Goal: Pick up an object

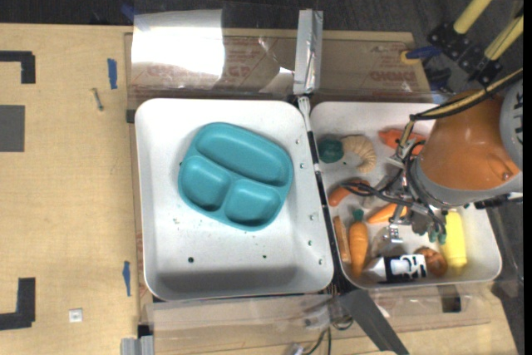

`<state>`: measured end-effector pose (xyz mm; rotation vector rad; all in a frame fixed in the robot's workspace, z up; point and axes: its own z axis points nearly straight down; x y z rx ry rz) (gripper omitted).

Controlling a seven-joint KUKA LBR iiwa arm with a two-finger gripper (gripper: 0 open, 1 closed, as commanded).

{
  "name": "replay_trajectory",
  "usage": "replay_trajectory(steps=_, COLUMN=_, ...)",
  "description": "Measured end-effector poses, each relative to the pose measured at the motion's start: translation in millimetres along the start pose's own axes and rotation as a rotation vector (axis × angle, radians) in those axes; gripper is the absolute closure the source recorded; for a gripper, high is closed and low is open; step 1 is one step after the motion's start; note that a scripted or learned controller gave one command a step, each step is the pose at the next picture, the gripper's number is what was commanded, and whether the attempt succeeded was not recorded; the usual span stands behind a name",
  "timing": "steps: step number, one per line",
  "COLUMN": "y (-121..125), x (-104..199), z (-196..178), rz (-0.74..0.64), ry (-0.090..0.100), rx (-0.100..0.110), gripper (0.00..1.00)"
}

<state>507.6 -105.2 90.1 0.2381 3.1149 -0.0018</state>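
Carrot point(357, 244): long axis roughly parallel to right bin's point(490, 266) left wall, near its front-left corner.
Gripper point(406, 216): low over bin's middle clutter; opening indiscernible, contact unclear.
Left bin point(158, 179): teal divided plate point(236, 174).

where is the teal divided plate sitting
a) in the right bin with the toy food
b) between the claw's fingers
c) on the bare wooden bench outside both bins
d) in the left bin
d: the teal divided plate lies flat on the floor of the left bin, while the arm reaches over the right bin, where the carrot and other toy food lie.
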Motion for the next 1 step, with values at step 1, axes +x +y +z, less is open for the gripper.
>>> replay_trajectory(steps=1, y=-3.4, x=1.9, z=-0.1, rz=0.079, ry=0.000, rx=0.000, gripper=0.00)
